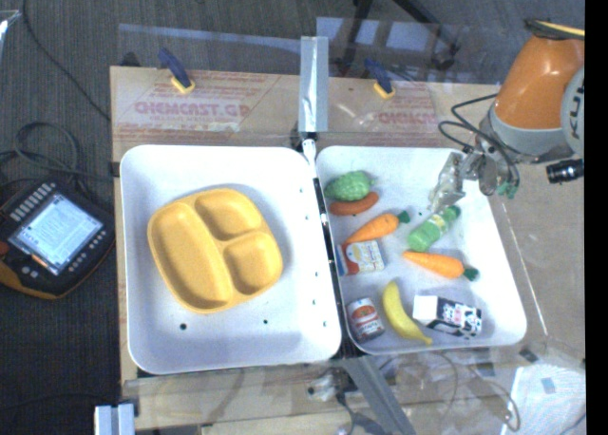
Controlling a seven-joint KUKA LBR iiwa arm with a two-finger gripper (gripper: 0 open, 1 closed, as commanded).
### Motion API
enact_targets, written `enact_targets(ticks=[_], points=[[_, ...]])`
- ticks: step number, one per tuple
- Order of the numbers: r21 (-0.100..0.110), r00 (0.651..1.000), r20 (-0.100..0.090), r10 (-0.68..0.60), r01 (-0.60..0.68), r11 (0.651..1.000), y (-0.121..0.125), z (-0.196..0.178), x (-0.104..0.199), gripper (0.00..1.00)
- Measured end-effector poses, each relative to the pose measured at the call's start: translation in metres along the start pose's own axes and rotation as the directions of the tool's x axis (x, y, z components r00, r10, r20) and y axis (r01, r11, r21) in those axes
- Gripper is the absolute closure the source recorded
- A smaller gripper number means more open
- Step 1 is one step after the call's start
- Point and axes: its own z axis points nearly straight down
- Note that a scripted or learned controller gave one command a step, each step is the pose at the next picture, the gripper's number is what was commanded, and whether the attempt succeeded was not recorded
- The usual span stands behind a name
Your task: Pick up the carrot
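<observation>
Two orange carrots lie in the right bin (509, 281). One carrot (372, 227) sits near the bin's middle, its green tip pointing right. The other carrot (435, 264) lies lower and further right, with its green end at the right. My gripper (446, 186) hangs over the bin's back right part, just above and behind a green bottle (435, 229). It is apart from both carrots, and nothing shows in its grasp.
The right bin also holds a green lettuce (349, 184), a red sausage (352, 204), a small carton (363, 255), a can (365, 317), a banana (404, 312) and a black-and-white box (447, 314). A yellow divided plate (215, 247) lies in the left bin (152, 329).
</observation>
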Motion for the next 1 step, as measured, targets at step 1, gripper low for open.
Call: enact_targets(ticks=[1], points=[[-0.001, 0.908, 0.002, -0.418, 0.418, 0.908, 0.0249, 0.0392, 0.0074, 1.0]])
